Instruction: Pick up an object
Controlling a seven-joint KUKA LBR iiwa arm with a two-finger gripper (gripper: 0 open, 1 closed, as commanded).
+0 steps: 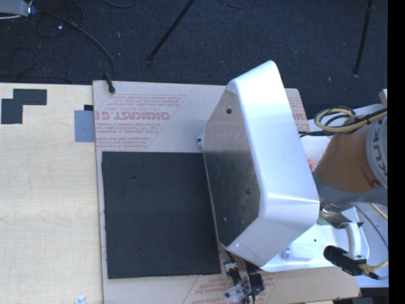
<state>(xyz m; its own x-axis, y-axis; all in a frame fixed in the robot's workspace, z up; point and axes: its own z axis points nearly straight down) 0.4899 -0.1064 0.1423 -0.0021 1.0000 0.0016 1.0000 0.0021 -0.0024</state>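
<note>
Oddly, white bin (pixel 278 170) tipped up on edge, arm (pixel 348 166) cut off at right, gripper (pixel 243 287) half-hidden, grip unreadable.

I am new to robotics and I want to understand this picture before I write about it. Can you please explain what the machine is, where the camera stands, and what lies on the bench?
There is one picture, taken by a fixed camera above the bench, looking down at a slant. The machine is a robot arm that reaches in from the right: it is grey, with an orange band above its wrist.

The large white shape in the middle is a shallow bin, which stands tipped up on its side with its grey inside facing left. Beside it, on the left, lies a flat black panel on a board with red printing. The pale wooden bench continues further left.

The small dark mechanism below the bin, at the lower edge, may be the gripper. It is too small to tell whether it holds anything.
</note>
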